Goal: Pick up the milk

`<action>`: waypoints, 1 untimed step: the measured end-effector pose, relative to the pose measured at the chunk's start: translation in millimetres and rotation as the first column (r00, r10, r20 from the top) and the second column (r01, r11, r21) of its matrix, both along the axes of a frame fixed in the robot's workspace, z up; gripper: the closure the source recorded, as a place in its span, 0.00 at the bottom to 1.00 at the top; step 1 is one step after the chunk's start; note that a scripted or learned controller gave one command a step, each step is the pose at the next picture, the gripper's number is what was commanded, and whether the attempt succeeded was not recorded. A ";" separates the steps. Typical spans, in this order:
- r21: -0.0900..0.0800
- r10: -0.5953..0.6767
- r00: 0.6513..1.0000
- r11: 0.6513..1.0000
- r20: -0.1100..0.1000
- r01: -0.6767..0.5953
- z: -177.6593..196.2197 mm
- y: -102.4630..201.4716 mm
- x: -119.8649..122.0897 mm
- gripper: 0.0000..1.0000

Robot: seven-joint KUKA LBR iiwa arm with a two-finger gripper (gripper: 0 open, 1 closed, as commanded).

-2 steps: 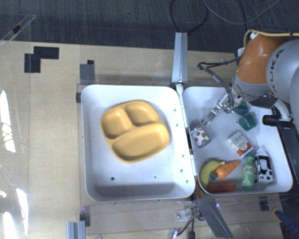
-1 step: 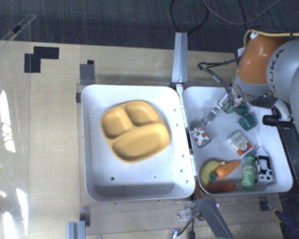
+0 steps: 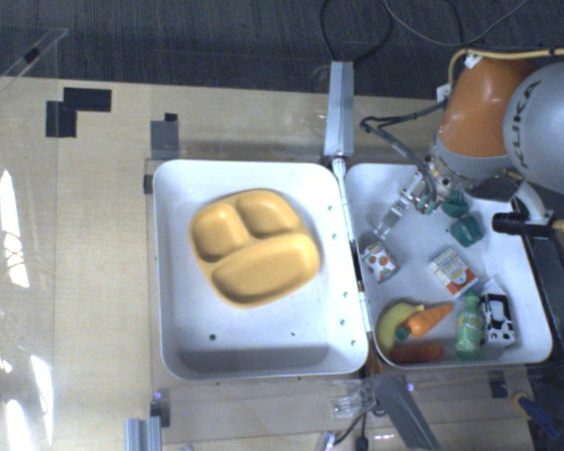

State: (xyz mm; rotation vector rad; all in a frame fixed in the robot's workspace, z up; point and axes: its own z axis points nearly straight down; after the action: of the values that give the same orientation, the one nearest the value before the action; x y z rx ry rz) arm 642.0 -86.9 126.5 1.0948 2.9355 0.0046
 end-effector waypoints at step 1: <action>-0.002 0.153 0.988 0.988 0.002 -0.153 -9.4 -0.9 18.1 0.00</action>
State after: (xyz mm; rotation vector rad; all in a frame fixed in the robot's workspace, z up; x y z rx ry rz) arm 660.1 -87.9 117.2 0.8651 3.0083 0.0038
